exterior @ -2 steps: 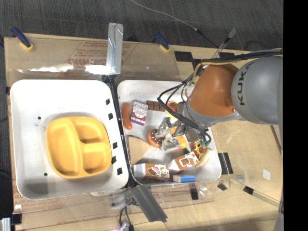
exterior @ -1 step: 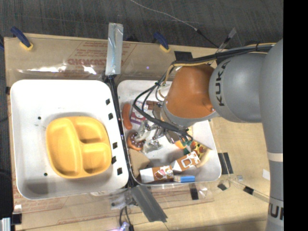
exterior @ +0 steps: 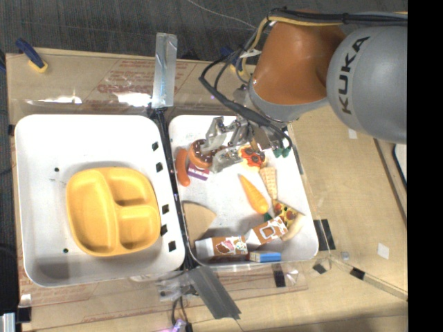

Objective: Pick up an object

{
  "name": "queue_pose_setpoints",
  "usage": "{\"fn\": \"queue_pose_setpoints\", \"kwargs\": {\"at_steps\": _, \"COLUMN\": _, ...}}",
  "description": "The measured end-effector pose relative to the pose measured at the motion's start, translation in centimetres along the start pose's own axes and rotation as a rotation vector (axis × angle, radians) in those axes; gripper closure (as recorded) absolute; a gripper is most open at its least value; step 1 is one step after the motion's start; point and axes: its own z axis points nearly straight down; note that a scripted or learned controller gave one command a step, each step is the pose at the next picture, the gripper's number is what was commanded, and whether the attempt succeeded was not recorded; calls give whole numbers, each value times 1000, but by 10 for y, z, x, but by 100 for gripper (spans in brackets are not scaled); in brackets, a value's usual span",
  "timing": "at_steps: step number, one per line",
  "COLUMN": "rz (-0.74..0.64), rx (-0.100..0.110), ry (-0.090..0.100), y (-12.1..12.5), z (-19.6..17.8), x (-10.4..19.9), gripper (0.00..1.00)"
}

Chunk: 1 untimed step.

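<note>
The gripper [exterior: 223, 144] hangs over the upper part of the right bin [exterior: 304, 185]; I cannot tell how it stands. At its four o'clock lies a carrot [exterior: 254, 194], likely light, hard plastic, smooth and slippery, best pinched across its thick middle. Its long axis runs eleven to five, tip toward eleven.
</note>
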Motion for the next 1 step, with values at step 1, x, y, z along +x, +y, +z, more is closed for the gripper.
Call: {"fn": "queue_pose_setpoints", "kwargs": {"at_steps": 1, "rz": 214, "rx": -1, "ry": 7, "y": -16, "z": -69, "x": -72, "gripper": 100}}
